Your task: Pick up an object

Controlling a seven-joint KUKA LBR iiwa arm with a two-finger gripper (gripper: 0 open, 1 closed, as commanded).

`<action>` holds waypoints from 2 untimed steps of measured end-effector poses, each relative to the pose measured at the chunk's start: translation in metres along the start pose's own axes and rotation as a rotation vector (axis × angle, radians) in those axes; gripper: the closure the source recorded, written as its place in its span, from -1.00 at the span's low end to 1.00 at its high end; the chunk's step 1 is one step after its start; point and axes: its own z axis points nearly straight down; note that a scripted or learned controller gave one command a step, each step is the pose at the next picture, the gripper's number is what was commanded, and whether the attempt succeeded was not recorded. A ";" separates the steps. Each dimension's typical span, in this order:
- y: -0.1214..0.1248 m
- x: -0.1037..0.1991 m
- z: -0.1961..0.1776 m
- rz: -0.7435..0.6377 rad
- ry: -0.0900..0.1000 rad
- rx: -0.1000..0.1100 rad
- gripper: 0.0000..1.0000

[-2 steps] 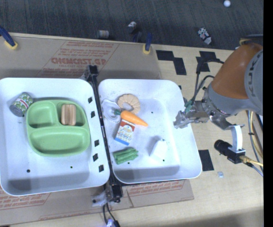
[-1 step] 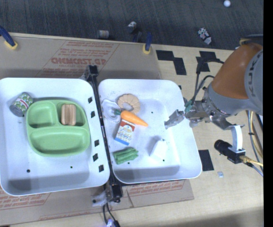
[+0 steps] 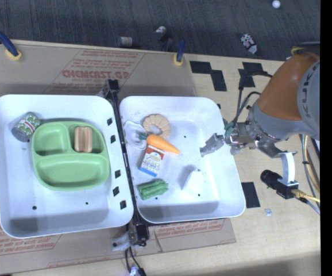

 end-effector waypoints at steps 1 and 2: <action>0.000 0.000 0.000 0.000 0.000 0.000 -1.00; 0.000 0.000 0.000 0.000 0.000 0.000 -1.00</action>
